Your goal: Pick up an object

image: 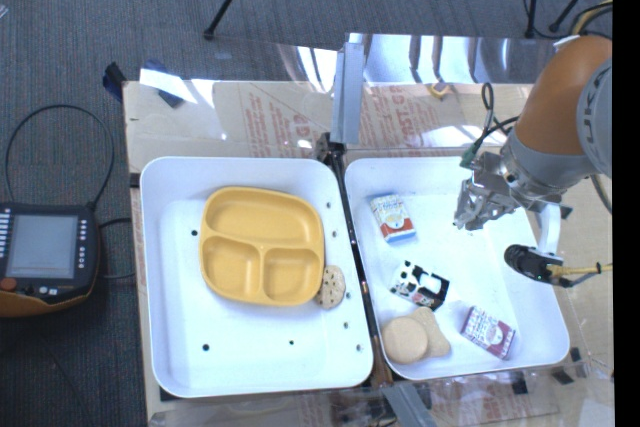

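The gripper point(472, 218) hangs right of centre above the right bin point(556, 330), its fingers together and clasping nothing; the nearest object, a small carton point(393, 217), lies loose just left, unclaimed.

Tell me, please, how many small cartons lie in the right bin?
2: one carton near the bin's upper left, another carton at its lower right corner. None seems hidden.
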